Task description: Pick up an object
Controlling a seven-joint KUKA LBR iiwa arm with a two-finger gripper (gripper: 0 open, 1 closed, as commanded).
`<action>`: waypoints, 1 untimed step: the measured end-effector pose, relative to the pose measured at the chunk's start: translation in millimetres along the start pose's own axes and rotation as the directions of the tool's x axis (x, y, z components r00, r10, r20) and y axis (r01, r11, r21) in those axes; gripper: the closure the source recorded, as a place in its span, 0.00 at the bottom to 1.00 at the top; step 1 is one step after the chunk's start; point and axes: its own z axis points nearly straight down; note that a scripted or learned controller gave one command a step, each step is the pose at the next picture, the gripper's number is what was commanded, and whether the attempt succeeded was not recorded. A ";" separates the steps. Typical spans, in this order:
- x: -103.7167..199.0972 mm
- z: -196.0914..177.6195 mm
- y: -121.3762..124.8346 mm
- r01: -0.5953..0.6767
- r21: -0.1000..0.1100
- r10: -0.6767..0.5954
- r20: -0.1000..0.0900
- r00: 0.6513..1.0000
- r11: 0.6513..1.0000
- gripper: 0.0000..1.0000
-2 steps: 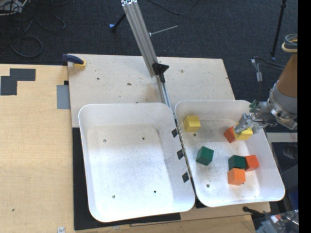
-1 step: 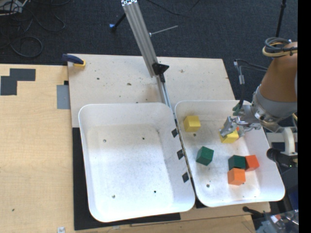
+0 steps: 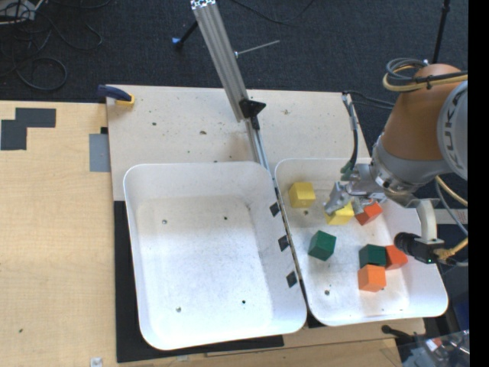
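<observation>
Jaws on my gripper [image 3: 341, 202], can't tell if they're released or clenched, sitting low in the right bin [image 3: 428, 300] right over a yellow block [image 3: 341, 214], orange block [image 3: 369, 212] just beside.

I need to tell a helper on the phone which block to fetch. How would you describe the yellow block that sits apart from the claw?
Look at the right bin of the two white ones. Near its far left corner, close to the divider between the bins, sits a yellow cube. The other yellow block lies right under the claw; this one stands alone, beyond the green cube.
</observation>
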 end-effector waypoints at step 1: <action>54.1 6.1 7.5 0.002 0.002 -0.002 0.000 1.000 1.000 1.00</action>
